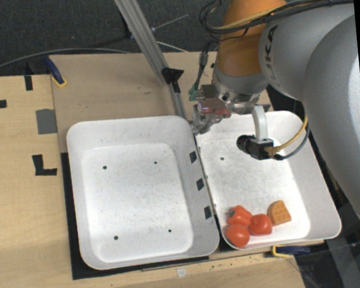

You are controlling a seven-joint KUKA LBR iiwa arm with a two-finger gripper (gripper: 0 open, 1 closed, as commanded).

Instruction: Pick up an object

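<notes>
Camera view showed you red pieces (246, 224) and a waffle (278, 213): probably light, rigid; take one across its middle; gripper (204, 122) state unreadable.

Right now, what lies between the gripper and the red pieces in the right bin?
In the camera view, bare white bin floor separates the gripper from the red pieces; a black fitting hangs off to the side.

No readable text, label, brand, number or sign can be made out on anything that is shown.
</notes>
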